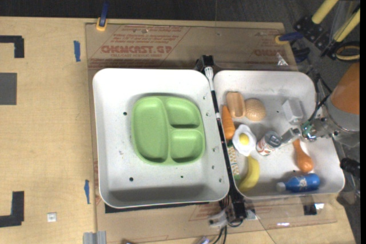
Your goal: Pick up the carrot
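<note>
While the carrot [228,123] lies apart, the gripper [289,134] hangs low

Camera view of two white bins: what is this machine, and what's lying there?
One fixed camera looks down at a slant. The grey robot arm with an orange band reaches in from the right; its gripper hangs over the right white bin. That bin holds toy food: a long orange carrot by its left wall, a yellow banana, a white fried egg. The left white bin holds a green divided plate. Whether the gripper holds anything is unclear.
</note>
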Robot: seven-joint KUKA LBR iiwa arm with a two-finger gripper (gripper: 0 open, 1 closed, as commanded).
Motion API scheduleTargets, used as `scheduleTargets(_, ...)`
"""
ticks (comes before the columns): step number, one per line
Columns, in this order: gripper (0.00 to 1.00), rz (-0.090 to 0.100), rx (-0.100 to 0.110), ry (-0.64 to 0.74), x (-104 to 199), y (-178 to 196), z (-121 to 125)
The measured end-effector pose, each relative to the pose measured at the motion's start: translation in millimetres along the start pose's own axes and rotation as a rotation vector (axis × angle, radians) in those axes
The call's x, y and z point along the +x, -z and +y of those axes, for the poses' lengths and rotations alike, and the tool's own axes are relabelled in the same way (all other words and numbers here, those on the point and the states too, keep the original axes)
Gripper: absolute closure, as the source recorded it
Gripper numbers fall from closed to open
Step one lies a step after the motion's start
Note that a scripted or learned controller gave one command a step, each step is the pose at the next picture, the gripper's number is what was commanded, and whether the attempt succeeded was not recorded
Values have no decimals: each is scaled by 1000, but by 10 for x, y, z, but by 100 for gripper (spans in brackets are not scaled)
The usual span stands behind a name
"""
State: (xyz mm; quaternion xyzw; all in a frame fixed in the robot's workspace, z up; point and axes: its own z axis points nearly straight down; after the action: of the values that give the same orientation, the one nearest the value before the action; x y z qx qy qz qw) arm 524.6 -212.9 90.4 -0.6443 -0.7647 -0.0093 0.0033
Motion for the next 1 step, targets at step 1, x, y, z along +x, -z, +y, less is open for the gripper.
scheduleTargets(1,0,-10,-2,185,28,-3,-381)
